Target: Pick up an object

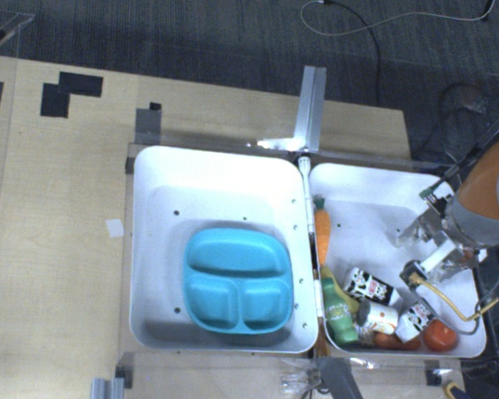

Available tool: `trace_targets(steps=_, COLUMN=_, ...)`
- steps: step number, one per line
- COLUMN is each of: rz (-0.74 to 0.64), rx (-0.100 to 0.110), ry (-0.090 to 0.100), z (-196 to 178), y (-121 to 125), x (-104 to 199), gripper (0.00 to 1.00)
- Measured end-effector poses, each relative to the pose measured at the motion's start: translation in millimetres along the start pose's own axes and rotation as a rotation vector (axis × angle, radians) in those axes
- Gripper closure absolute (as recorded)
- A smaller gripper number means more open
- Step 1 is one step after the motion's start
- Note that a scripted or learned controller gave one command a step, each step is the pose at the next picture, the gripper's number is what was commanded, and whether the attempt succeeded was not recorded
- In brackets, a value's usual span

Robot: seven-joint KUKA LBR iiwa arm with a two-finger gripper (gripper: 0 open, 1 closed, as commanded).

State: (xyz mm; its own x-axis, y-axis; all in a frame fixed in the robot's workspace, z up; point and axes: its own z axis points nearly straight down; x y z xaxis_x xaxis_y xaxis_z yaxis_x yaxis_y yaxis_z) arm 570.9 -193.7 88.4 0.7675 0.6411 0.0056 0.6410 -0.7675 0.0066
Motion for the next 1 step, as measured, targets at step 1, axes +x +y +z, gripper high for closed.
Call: trace_targets(steps=1, rz=-0.003, rx=-0.005, ry=0.007, z=-12.5, y=1.0, x=3.8, gripper=1.0)
